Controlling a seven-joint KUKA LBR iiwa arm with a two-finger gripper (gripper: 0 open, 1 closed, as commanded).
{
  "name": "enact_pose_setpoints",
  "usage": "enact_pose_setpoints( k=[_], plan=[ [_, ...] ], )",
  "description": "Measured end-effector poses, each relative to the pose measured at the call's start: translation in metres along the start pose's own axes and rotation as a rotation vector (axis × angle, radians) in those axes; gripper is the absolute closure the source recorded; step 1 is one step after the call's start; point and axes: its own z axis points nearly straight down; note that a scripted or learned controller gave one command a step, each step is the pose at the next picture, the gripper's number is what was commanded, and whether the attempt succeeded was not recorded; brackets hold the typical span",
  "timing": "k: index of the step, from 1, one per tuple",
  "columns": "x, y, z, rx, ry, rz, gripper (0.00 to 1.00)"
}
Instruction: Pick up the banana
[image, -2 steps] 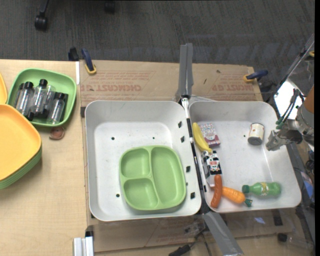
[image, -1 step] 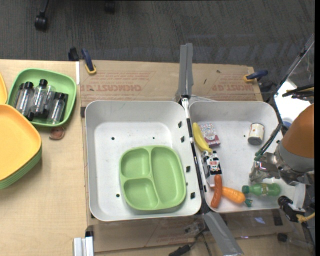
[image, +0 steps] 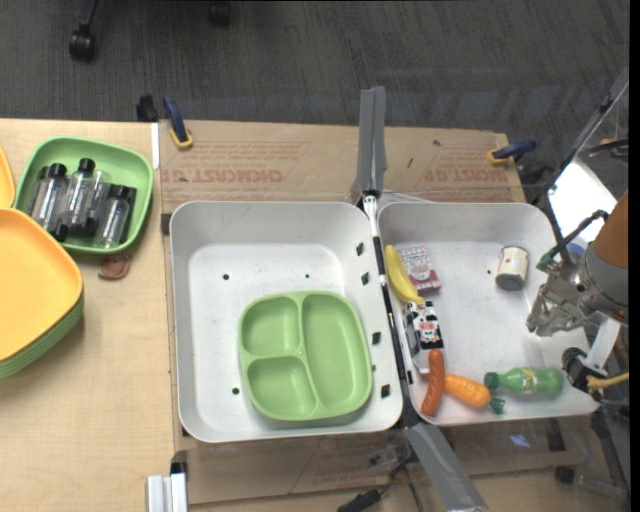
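Gripper (image: 553, 310) hung over right bin's (image: 470, 215) right edge; its state could not be told. Banana (image: 401, 275) lay by that bin's left wall, long axis roughly parallel to the wall. Left bin (image: 200, 300) held green divided plate (image: 304, 355).

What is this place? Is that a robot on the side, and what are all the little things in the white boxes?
Yes! The camera hangs above a bench and looks down on it. The grey thing at the right edge is a robot arm, and the metal part at its end is its tool for grabbing. It hangs over the right bin with nothing in it yet. In that bin lie a banana, a small can, a carrot, a green bottle and a few other small toys. The left bin has a green plate with three sections. Farther left sit a tray of bottles and some yellow plates. The robot's job is to pick up the banana.
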Motion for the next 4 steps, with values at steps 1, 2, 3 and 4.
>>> enact_pose_setpoints(
  k=[1,2,3,4],
  plan=[
    [0.023,0.034,-0.007,0.001,-0.001,0.132,1.00],
    [0.039,0.046,-0.025,0.001,-0.001,0.411,1.00],
    [0.071,0.089,-0.034,0.000,-0.001,0.481,1.00],
    [0.059,0.112,-0.047,0.000,0.000,0.793,1.00]
  ],
)
